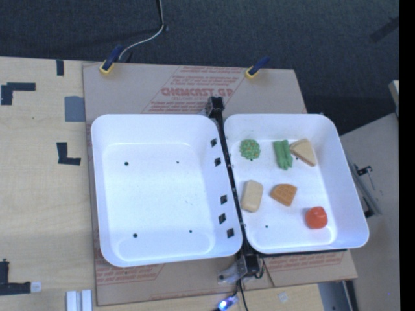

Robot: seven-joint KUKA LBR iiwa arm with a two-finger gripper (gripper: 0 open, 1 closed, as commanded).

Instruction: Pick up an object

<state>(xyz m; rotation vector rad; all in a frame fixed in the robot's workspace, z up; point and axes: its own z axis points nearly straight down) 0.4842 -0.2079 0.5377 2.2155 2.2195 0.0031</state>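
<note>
Red "CHEMCAST GP" print (partly hidden) on brown board (194, 86)

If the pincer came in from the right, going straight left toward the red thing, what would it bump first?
Coming in low, probably the rim of the right bin. If it passed above the rim, the red toy would be first, since it lies nearest that side. The picture doesn't show height.

The red printing (194, 91) on the brown board (130, 89), at 12 o'clock from the bins, is too blurred to read fully. The bins are covering the board's middle. The black marks (224, 199) along the seam between the bins are too small to identify. At 6 o'clock, a small dark fitting (245, 267) is lying partly hidden under the bin rims.
</note>
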